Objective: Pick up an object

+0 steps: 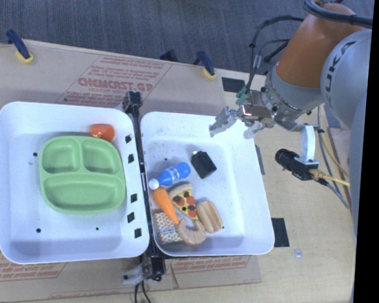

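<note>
The gripper (234, 125) hangs over the far right corner of the right bin (254, 204), its fingers (218, 123) spread apart with nothing between them. The pickable things lie well below and to the left of it, toward the bin's near side: a black block (203, 164) nearest the fingers, then a blue bottle (173, 174), a carrot (165, 205), a pizza slice (185, 200) and a hot dog (209, 216). The left bin (7, 167) holds a green divided plate (82, 174) and a small red thing (102, 132).

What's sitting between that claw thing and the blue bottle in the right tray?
A small black block lies between the gripper and the blue bottle in the camera view, on the right bin floor.
</note>
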`<state>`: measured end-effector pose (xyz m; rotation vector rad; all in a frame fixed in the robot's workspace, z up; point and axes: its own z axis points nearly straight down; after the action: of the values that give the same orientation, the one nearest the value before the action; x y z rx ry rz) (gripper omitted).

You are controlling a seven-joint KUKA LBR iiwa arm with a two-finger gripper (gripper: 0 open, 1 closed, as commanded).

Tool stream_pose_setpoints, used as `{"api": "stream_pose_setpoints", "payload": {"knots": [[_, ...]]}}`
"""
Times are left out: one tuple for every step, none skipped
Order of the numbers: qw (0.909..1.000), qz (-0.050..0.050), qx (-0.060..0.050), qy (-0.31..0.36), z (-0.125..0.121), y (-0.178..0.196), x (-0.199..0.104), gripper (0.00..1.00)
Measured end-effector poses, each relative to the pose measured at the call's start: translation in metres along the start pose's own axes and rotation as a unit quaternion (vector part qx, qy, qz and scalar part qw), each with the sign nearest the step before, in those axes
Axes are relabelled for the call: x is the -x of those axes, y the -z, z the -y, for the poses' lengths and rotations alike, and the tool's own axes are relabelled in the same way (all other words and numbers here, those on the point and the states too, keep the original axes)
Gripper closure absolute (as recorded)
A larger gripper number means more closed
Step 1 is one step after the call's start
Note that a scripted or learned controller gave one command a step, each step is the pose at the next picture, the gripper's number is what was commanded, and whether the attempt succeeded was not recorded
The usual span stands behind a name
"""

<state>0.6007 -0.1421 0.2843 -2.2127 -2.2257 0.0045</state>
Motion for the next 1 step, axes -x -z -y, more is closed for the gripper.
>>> {"api": "stream_pose_setpoints", "payload": {"knots": [[0.9951, 0.0, -0.001, -0.099, 0.0343, -0.1182, -0.0361, 0.0]]}}
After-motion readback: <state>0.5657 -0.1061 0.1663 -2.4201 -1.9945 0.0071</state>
